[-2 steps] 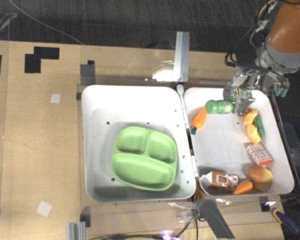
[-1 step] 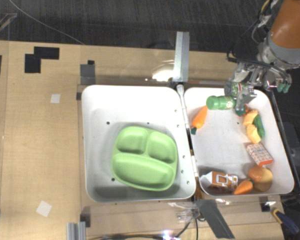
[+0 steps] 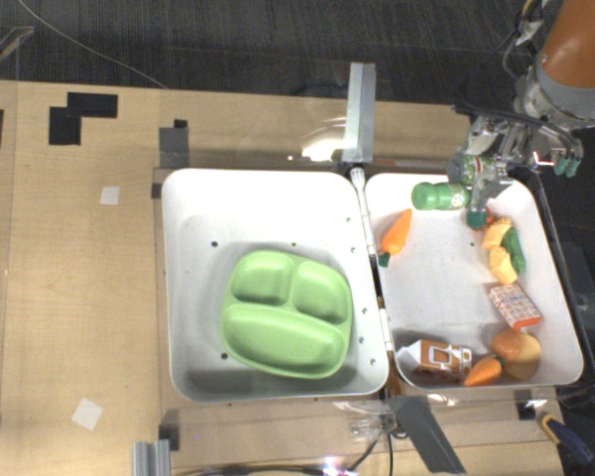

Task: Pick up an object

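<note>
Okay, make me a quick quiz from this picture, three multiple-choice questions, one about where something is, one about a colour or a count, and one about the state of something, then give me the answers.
1. Where does the divided tray lie?
A. in the left bin
B. in the right bin
C. on the bench outside the bins

2. What colour is that tray?
A. white
B. green
C. orange

3. How does the carrot rest?
A. standing upright
B. lying at a slant near the wall between the bins
C. lying on the tray

Answers: 1 A, the tray sits on the floor of the left bin. 2 B, it is light green against the white bin. 3 B, the carrot lies tilted in the right bin, close to the dividing wall.
</note>
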Tool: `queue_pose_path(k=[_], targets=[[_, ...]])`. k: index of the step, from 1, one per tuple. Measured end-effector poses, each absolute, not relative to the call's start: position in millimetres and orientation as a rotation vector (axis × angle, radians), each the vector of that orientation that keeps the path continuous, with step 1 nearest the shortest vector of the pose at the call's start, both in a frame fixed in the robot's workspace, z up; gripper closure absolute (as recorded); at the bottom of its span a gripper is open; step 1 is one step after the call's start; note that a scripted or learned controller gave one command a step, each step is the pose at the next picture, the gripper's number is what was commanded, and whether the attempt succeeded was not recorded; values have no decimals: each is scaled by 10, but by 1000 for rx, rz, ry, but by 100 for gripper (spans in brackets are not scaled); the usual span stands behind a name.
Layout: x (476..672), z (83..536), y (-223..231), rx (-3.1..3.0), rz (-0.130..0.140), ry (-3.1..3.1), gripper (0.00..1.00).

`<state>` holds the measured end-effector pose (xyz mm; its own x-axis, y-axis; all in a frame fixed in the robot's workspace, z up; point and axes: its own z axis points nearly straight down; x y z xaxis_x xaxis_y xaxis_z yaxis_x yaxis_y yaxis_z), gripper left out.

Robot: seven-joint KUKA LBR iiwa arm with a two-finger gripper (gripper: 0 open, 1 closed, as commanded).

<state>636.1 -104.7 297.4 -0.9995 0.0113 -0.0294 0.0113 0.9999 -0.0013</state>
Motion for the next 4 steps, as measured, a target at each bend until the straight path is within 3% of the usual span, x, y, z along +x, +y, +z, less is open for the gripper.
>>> queue_pose_path(k=[2,3,4], targets=[[6402,3236,-1037,14,-4,3091,100],[5956,2844,-1520,-84,-4,3133,100],[6329,2409,-818,-74,5,3135,100]])
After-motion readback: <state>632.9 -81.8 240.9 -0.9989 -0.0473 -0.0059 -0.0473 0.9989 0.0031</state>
